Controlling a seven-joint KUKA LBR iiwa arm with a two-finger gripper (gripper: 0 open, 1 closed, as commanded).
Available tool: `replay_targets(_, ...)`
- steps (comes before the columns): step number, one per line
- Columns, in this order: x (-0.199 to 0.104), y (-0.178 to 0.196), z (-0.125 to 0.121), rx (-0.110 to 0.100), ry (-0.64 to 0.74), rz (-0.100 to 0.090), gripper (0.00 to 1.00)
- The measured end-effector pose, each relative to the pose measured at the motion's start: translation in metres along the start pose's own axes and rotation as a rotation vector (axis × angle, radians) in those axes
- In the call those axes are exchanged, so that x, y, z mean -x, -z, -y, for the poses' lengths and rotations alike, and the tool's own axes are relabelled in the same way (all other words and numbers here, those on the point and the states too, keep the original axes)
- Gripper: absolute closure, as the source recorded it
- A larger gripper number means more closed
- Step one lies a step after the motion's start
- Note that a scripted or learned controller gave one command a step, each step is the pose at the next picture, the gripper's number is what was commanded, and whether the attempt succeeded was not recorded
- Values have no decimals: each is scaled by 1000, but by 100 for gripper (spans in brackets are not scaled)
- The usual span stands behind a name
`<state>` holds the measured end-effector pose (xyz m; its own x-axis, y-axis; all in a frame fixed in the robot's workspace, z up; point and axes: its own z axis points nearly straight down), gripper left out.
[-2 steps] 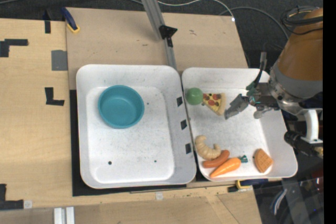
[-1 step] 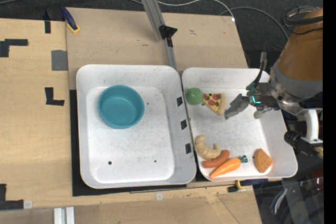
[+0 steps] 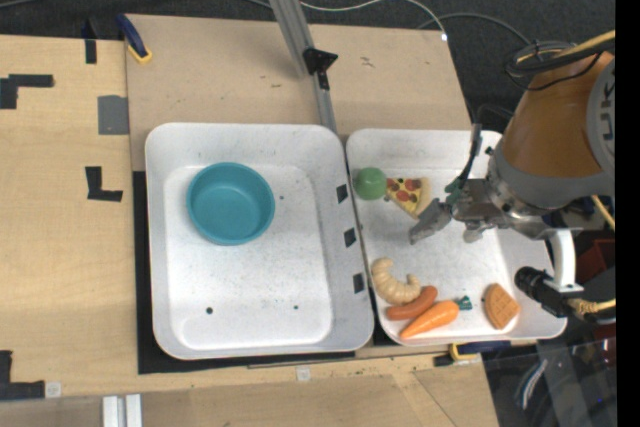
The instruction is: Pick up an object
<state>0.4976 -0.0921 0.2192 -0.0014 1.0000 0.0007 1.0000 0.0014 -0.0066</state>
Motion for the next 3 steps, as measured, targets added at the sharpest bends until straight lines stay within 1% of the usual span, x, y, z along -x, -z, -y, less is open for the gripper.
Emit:
replay_targets(2, 0, -125, -6, -1, 0, -1, 0)
replay_targets(3, 0, -113, -7, 0, 1, -2, 100)
